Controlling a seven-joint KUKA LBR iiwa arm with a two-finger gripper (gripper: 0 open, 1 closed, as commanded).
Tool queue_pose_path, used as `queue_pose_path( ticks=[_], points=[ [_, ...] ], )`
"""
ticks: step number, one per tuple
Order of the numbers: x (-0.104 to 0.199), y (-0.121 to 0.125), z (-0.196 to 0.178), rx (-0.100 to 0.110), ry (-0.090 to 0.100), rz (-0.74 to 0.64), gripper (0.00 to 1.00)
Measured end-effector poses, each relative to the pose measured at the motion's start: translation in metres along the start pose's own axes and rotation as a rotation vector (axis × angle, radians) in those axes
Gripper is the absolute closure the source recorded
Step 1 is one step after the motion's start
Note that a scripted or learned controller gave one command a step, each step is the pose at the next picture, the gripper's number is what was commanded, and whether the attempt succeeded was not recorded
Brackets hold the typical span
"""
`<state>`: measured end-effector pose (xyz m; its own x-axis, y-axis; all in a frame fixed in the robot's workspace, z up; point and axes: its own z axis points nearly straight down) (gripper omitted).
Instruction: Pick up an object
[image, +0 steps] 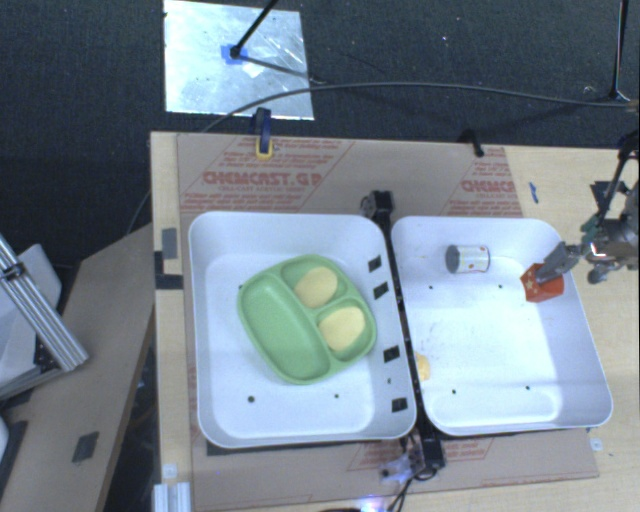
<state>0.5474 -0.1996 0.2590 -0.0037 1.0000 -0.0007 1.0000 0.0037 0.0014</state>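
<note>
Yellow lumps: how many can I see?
3. Two lumps sit in the green tray's small compartments, left bin; a third lies at the right bin's left edge.

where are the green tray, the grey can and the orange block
green tray (268, 322), camera view, on its long bare compartment
grey can (467, 259), camera view, on the middle of its side
orange block (545, 287), camera view, on its top face near the right bin's far right wall
</note>
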Motion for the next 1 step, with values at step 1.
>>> queue_pose_path(
  ticks=[1],
  points=[
    [0.0005,-0.0014,0.0417,0.003,0.001,0.002,0.00]
  ],
)
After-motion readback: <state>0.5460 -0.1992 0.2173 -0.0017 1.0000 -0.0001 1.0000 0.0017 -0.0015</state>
